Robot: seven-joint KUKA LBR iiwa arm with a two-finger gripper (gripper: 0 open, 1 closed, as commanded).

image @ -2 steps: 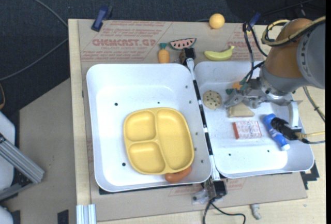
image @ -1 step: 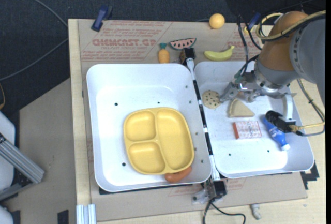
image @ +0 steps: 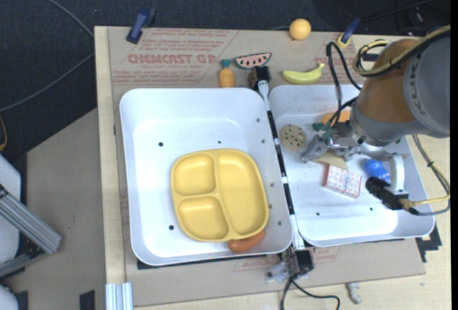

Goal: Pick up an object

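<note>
The fingers (image: 315, 149) are low in the right bin (image: 343, 226), at about 10 o'clock from its middle. They look a little spread, but I cannot tell if they are open or closed, and I see nothing between them. The grey arm (image: 401, 97) with its orange band comes in from 3 o'clock and covers the far part of this bin.

The step in hand seems to be the approach: the gripper is down among the objects, and nothing is lifted yet. Possible things to pick lie near. A round brown cookie (image: 292, 135) is just beside the fingers at 10 o'clock. A small red and white packet (image: 341, 180) lies near at 5 o'clock. A blue object (image: 377, 170) is further at 4 o'clock, partly under the wrist, and something orange (image: 336, 116) shows at 1 o'clock.

The next move, as I judge, calls for choosing one object, centring the fingers over it and closing before any lift.

For room, the wall between the two bins (image: 279, 165) is near at 9 o'clock, so sideways motion there is limited. The bin floor toward 6 o'clock is open. The left bin (image: 143, 129) holds a yellow divided plate (image: 218, 194).
</note>
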